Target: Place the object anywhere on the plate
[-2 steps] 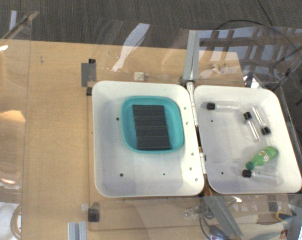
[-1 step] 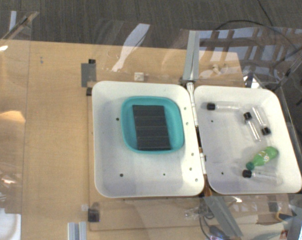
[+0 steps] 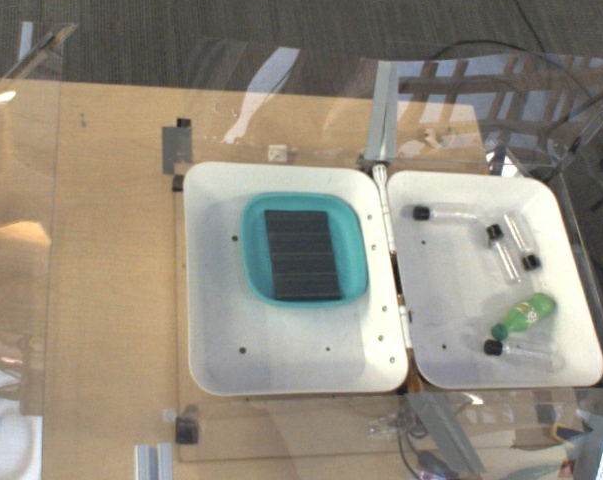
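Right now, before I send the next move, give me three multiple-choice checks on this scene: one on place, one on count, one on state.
1. Where is the teal plate?
A. left bin
B. right bin
C. on the bench

2. How many clear tubes with black caps lie in the right bin?
A. one
B. four
C. seven

3. What lies on the plate?
A. the green bottle
B. a dark ridged pad
C. a tube

Key: 1 A, it sits in the left bin. 2 B, four caps show. 3 B, the dark ridged pad covers its middle; the green bottle is in the right bin.
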You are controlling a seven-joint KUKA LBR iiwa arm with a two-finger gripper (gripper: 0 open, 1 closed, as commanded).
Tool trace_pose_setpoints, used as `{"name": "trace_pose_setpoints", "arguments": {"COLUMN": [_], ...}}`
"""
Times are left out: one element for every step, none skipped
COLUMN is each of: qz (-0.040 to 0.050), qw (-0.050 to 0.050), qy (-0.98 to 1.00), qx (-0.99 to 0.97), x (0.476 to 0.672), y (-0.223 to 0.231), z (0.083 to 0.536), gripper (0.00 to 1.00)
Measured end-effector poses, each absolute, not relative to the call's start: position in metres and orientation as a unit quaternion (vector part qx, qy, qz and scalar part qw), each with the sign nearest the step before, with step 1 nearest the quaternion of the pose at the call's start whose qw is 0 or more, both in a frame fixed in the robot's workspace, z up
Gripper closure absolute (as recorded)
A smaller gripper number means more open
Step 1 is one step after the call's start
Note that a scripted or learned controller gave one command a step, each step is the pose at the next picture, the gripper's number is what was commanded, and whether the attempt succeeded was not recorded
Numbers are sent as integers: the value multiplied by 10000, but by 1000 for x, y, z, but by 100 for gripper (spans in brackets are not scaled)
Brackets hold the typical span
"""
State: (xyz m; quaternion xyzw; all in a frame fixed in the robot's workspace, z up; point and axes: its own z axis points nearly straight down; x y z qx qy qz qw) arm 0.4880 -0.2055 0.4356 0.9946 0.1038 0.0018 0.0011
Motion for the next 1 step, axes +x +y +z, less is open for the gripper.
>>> {"name": "trace_pose_setpoints", "arguments": {"qz": [1], "qw": [-3], "qy": [1025], "qx": [9947], "x": [488], "y": [-205], "z": [253], "gripper": [0]}}
